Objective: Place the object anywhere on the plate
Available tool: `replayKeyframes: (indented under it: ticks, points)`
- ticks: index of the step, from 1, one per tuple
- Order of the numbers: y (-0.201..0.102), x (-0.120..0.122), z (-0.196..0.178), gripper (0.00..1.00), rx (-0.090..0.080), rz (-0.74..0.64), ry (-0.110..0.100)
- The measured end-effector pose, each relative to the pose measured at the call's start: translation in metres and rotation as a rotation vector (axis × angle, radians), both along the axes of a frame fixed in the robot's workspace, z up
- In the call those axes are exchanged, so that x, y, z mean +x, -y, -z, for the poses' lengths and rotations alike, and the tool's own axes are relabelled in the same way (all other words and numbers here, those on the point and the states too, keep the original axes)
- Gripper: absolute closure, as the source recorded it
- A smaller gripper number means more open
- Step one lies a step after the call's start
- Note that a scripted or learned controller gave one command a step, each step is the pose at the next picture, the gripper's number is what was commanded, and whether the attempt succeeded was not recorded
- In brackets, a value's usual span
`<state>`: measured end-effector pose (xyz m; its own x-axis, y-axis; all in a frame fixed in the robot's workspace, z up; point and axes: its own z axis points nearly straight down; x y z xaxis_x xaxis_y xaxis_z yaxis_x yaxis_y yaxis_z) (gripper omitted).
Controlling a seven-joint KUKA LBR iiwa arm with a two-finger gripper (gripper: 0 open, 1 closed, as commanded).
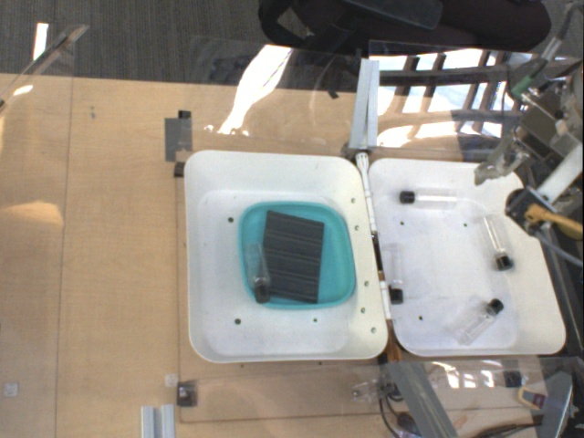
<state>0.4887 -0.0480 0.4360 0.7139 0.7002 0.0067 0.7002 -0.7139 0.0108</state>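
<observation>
In the camera view, a clear plastic tube with a black cap (257,272) lay on the teal square plate (339,261) beside a dark ribbed block (294,257), long axis nearly vertical in frame, cap nearest the viewer. Placement looked done. The tool (500,164) hovered at the right bin (547,336); its state was unclear. Next probably meant retreating.

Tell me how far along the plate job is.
One clear tube already lies on the teal plate, beside a dark ribbed block. Nothing visibly in hand; the arm sits at the right bin's edge. Several tubes remain there, like this one.
</observation>
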Motion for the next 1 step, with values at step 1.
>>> replayKeyframes:
  ticks: [1]
  points:
    - [-0.0362,-0.0006,0.1177,0.0,0.005,0.279,-0.009]
